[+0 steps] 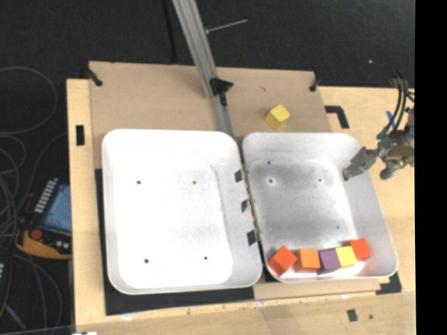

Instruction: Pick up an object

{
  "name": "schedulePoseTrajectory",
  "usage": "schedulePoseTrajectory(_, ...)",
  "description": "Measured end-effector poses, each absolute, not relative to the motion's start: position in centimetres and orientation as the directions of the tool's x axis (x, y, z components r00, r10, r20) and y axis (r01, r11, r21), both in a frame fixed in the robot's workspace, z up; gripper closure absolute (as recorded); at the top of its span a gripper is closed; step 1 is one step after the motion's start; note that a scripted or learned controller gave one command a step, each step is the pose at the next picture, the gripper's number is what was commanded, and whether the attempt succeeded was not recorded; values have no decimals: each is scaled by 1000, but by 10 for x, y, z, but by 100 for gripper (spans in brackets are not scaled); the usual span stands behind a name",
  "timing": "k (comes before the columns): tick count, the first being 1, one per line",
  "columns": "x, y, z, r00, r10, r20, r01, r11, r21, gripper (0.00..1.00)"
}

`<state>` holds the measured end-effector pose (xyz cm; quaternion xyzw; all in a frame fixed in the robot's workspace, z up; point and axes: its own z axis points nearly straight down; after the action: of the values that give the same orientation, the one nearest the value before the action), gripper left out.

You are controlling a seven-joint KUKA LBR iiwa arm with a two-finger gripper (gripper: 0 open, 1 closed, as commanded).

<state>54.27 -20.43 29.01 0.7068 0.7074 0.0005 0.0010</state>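
**Blocks lined up at the near wall of the right bin**

We see two shallow white bins side by side on the bench. The left bin (pixel 119 208) holds no blocks; we make out just a few small dark dots on its floor. The right bin (pixel 363 201) holds five blocks in a row along its near wall: a red-orange block (pixel 283 259) at the left end, turned at an angle, then an orange block (pixel 307 259), a purple block (pixel 328 259), a yellow block (pixel 346 256), and a second red-orange block (pixel 360 249) at the right end. Neighbours in the row sit touching or just beside one another. The floor of this bin looks grey and scuffed in its middle.

One more yellow block (pixel 277 116) lies outside both bins, on the brown board (pixel 154 96) behind the right bin.

The gripper (pixel 391 155) sits at the right edge of the view, over the far right rim of the right bin, well apart from the row of blocks. It is cut off by the frame and small, so we cannot tell its state; nothing shows in its grasp. A thin grey metal rail (pixel 199 47) slants in from the top toward the gap between the bins. Cables and a handheld controller (pixel 50 218) lie on the dark floor to the left, partly cut off.
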Motion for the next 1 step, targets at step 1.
schedulePoseTrajectory(1, 531, -146, 256, -6, 1000, 1, 1000, 6, -2, 0)
